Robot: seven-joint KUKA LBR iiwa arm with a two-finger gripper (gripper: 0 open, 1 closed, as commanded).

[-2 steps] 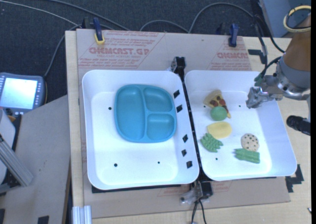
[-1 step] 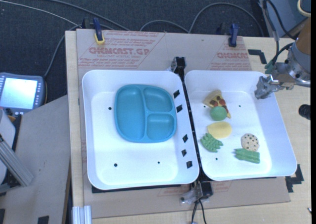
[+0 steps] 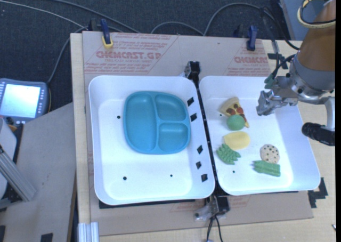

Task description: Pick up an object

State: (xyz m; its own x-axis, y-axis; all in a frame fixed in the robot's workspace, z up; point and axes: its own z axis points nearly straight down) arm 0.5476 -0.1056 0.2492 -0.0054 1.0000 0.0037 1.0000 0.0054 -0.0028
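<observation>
**Nearly over the food pile: choose one piece and come down straight**

Right now the hand (image 3: 265, 103) hangs over the right bin (image 3: 298, 145), up and to the right of the toy foods; whether it is wide or narrow I cannot tell. Nothing shows in its grip. The pizza slice (image 3: 231, 106) and green ball (image 3: 236, 122) touch each other, so I judge them awkward. The cookie (image 3: 270, 153) lies apart from the yellow piece (image 3: 236, 139), a cleaner target. Centre above it, then descend vertically.
</observation>
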